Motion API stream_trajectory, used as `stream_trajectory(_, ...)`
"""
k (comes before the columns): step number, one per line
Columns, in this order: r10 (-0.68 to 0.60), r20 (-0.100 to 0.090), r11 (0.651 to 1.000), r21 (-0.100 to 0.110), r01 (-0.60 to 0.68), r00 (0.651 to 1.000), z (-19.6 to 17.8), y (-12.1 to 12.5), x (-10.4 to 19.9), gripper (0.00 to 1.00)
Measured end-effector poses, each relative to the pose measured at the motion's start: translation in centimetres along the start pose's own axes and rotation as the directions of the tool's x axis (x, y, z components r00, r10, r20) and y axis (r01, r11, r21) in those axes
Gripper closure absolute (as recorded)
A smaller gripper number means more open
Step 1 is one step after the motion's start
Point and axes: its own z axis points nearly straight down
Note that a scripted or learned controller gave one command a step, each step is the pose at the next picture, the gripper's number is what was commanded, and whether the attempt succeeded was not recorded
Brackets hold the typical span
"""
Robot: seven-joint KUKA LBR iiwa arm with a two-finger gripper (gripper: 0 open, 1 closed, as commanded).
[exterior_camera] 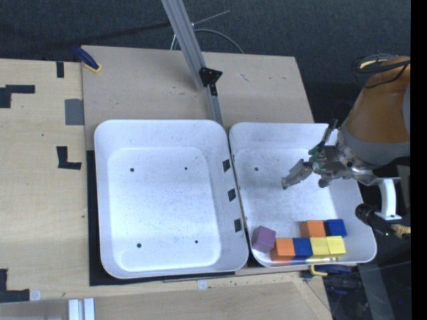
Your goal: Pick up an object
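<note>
Even, moderately bright overhead light, soft faint shadows, no strong glare, slightly grainy and soft, dim dark floor

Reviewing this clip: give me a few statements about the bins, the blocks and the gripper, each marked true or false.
1. The coloured blocks all sit in the right bin. True.
2. The purple block lies at the far edge of its bin. False: it lies at the near edge, at the left end of the cluster, beside an orange block.
3. The gripper is over the left bin. False: it is over the right bin, above bare floor, apart from the blocks.
4. Two blue blocks are there, one in the back row and one in the front. True.
5. The gripper holds a yellow block. False: the yellow blocks lie in the cluster's front row.
</note>
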Motion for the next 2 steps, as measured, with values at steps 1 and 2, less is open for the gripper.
stream_trajectory(1, 0.002, 0.001, 1.000, 0.004, -0.002, 1.000, 4.3, 0.3, 1.0, 0.00)
stream_trajectory(2, 0.002, 0.000, 1.000, 0.007, -0.002, 1.000, 9.2, -2.3, 1.7, 0.00)
